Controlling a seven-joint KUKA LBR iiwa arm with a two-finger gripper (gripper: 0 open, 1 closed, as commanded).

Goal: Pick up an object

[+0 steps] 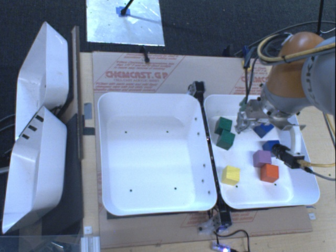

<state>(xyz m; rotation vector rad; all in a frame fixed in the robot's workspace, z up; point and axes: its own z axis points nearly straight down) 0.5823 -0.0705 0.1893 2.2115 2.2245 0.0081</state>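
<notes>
1. my gripper (244, 121) hangs over the right bin (304, 196), beside two green blocks (224, 132).
2. nothing is between my jaws; open or shut, i cannot tell.
3. the blocks touch, so i might bump one away.

Both white bins, the left bin (152, 156) and the right bin (294, 193), look like smooth, slightly glossy plastic. Under them lies a matt brown cardboard sheet (142, 70) with red print. The blocks, such as the yellow block (230, 175), appear matt. A dull, scuffed metal plate (124, 22) rests on rough dark carpet (210, 14).
</notes>
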